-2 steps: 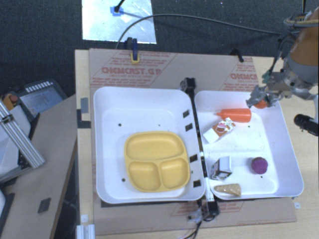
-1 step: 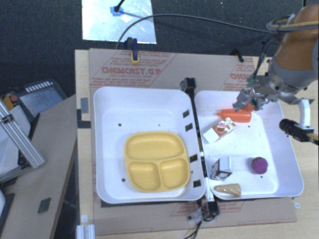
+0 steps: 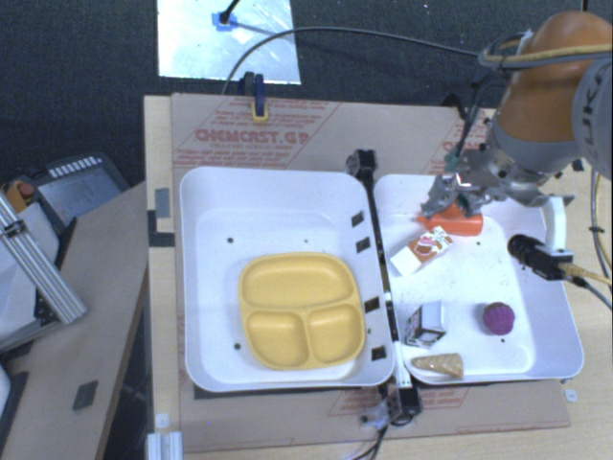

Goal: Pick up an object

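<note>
1. Near the front edge of the right bin (image 3: pixel 565 353) lie a tan wedge (image 3: pixel 438 364), a small grey box (image 3: pixel 426 321) and a purple ball (image 3: pixel 497 318).
2. Farther back – toward the bin's far edge – sits the orange block (image 3: pixel 458 225). It looks stiff and light, best pinched across its short sides.
3. The gripper (image 3: pixel 450 197) hangs just over the block – whether it is clenched or released cannot be told.

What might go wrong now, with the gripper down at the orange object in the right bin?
1. The gripper is low over the orange object, near the bin's back wall; it may bump that wall.
2. The small carton lies right beside the orange object, so it may get pushed or picked up by mistake.
</note>
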`<action>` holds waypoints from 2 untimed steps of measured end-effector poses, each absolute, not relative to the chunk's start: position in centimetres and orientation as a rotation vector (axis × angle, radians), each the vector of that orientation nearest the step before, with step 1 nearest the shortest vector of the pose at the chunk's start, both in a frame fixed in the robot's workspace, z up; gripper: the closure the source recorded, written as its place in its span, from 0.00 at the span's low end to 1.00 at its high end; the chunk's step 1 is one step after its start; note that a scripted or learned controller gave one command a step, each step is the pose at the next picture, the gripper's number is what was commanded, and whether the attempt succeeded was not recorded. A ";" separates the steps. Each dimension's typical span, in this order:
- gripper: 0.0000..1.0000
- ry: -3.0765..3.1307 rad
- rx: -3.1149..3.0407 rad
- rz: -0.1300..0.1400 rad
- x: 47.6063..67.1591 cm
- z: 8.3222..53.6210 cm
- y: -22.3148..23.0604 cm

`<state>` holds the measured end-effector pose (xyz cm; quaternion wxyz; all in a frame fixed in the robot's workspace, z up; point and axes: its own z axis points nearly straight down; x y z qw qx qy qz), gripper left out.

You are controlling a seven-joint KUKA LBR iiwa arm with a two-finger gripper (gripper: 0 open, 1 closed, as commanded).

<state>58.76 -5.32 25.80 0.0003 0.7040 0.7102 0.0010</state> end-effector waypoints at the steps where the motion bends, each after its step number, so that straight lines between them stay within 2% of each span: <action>1: 1.00 2.234 2.211 0.002 57.3 25.6 0.8; 2: 1.00 2.230 2.214 0.001 55.5 23.9 5.7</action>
